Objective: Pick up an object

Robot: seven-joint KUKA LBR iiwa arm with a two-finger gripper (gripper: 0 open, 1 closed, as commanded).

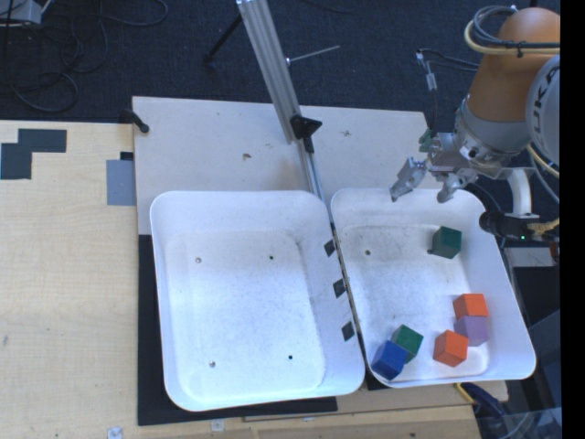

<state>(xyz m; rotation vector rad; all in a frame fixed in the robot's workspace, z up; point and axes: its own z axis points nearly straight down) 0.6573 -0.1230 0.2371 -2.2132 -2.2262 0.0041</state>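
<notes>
In the right bin [512, 359], nearest of all, sit a blue cube [388, 359] touching a green cube [408, 340], and an orange cube [450, 347]. A bit farther are a purple cube [473, 328] and another orange one [471, 305]. Farther still, a dark green cube [446, 241] sits alone. Above the far rim hangs the gripper [426, 183], fingers apart, holding nothing.

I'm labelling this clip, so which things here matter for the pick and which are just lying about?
For the job:
hand
dark green cube
orange cube
purple cube
orange-red cube
green cube
blue cube
right white bin

Lying about:
left white bin
slanted aluminium rail
</notes>
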